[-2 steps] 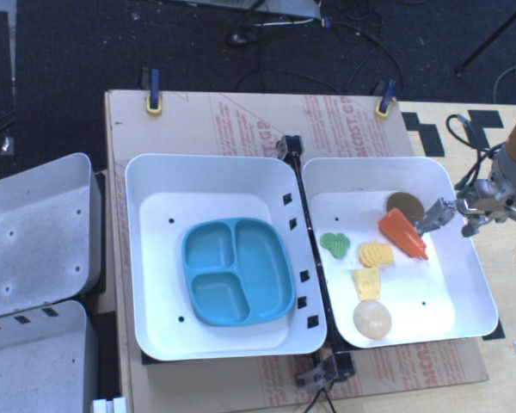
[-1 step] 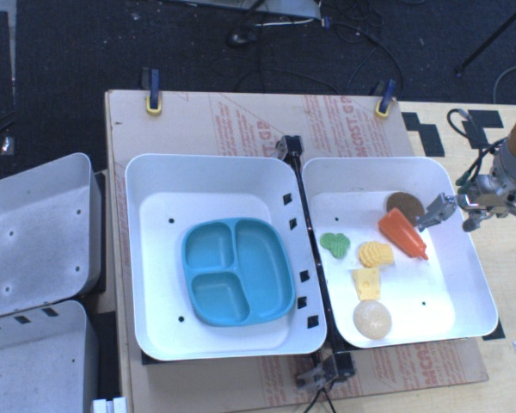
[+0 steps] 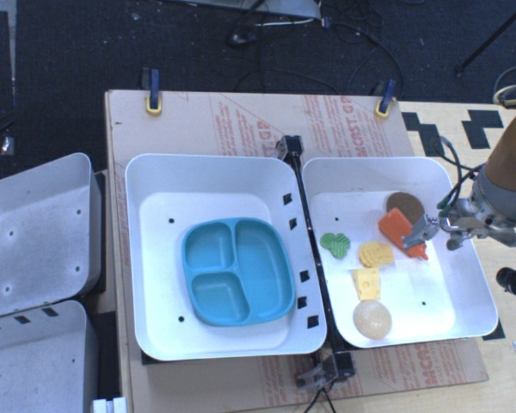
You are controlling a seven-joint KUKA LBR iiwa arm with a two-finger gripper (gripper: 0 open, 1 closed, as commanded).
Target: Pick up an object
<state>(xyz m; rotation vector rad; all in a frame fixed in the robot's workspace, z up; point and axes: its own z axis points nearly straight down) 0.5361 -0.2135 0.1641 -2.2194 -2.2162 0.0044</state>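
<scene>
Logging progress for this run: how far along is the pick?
Done: the gripper has reached into the right bin and sits at the orange object. In hand: whether it grips that object cannot be told. Left: a clear lift; the green piece, yellow pieces and pale ball lie on the floor.

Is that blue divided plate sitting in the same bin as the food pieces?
No, the blue divided plate lies in the left white bin.

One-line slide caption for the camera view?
Gripper reaches into the right bin at the orange toy; blue tray left.
</scene>
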